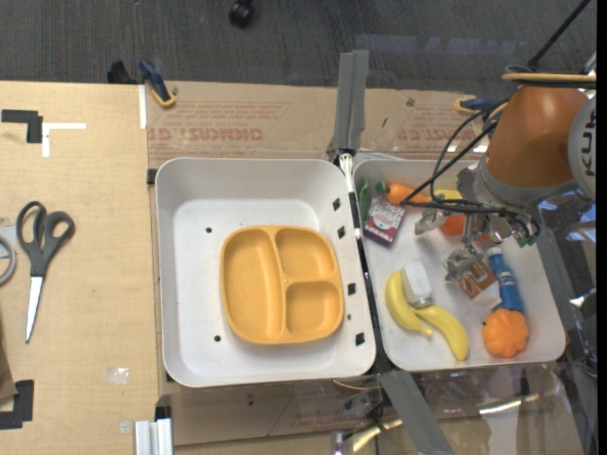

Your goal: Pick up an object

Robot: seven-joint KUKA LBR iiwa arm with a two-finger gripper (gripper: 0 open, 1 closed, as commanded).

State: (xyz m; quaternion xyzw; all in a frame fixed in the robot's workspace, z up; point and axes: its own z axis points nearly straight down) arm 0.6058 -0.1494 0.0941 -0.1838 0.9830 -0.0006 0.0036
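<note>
Bench [76, 349]: cardboard top, scissors [38, 254] at far left, well apart from the work.

Left bin [180, 282]: one yellow divided plate [283, 284] lying flat in the middle. Nothing else in it, so likely the drop side.

Right bin [545, 292]: all the loose items sit here, so this is the pick side. Arm [536, 140] reaches in from the right and hangs over the bin's upper right, wrist pointing down.

Gripper [471, 254]: low over the middle of the right bin, above or touching a small brown item [474, 279]. Cannot tell whether the jaws are spread or closed; metal parts and cables clutter that spot. Nothing visibly between them.

Items, big to small:
- bananas [427, 313], lower left of the bin, curved along the floor
- small pumpkin [505, 334], lower right corner
- blue marker [505, 282], just right of the brown item
- purple card pack [384, 221], upper left, leaning by the wall
- white block [416, 280], touching the bananas
- carrot [403, 193] at the top edge

Likely target: the brown item, being directly under the gripper. Risk: the marker lies close beside it and could get nudged.
</note>
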